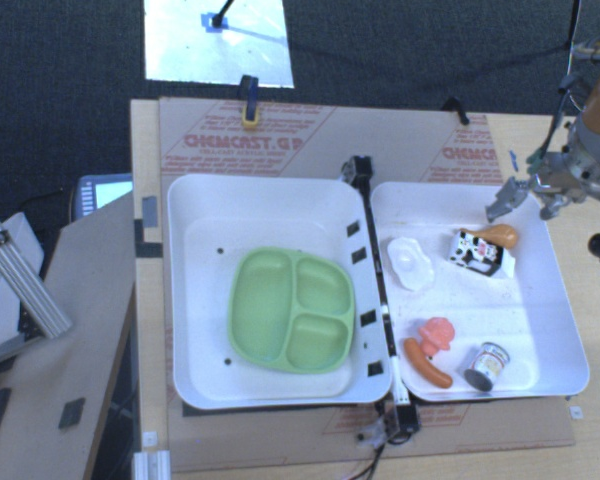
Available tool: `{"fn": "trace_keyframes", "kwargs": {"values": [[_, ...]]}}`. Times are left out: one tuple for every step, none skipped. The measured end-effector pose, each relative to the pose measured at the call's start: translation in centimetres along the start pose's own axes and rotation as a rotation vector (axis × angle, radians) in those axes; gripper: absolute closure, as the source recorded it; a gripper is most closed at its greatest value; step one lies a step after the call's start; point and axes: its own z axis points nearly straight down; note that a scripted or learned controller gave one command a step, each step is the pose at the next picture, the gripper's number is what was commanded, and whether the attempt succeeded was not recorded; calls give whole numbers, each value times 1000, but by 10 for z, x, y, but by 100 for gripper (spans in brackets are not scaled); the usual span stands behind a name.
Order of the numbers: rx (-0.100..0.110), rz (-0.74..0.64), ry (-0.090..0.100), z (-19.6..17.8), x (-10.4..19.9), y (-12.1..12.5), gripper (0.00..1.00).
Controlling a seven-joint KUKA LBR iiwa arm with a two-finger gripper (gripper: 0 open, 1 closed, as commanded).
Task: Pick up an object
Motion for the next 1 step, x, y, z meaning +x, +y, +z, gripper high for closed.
{"fn": "trace_keyframes", "kwargs": {"values": [[-10,-2,-2,-6,0,2,0]]}}
